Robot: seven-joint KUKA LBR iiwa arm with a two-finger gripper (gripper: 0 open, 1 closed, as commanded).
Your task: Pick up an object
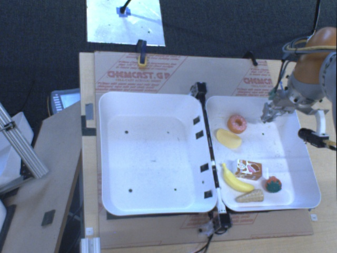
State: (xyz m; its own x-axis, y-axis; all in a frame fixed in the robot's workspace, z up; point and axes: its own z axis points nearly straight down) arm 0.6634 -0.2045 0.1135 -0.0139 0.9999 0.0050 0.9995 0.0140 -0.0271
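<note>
The arm (310,62) reaches in over the far right corner of the right bin (303,157), its orange band above the grey wrist. The claw (267,115) hangs above the far part of that bin, just right of the donut and apart from it. Whether the claw is spread or pressed together cannot be told at this slant; nothing shows between its tips.

All the objects lie in the right bin, gathered toward its left wall. The donut (237,123), orange-pink with a hole, sits nearest the bin's far edge. Just in front of it lies a pale yellow rounded piece (228,138), close to or touching the donut. Further toward the near edge, a banana (235,179) curves along beside the divider between the bins. A small carton (248,169) with red and white print rests against the banana's right side. A tan wedge (250,196) lies by the near edge, just in front of the banana's tip. A red fruit with a green top (273,184) sits right of the carton and the wedge, near both.

The left bin (152,157) stands beside the right one, joined by black clips along the shared rim. Both bins rest on a printed board (158,73) on the table (87,88).
</note>
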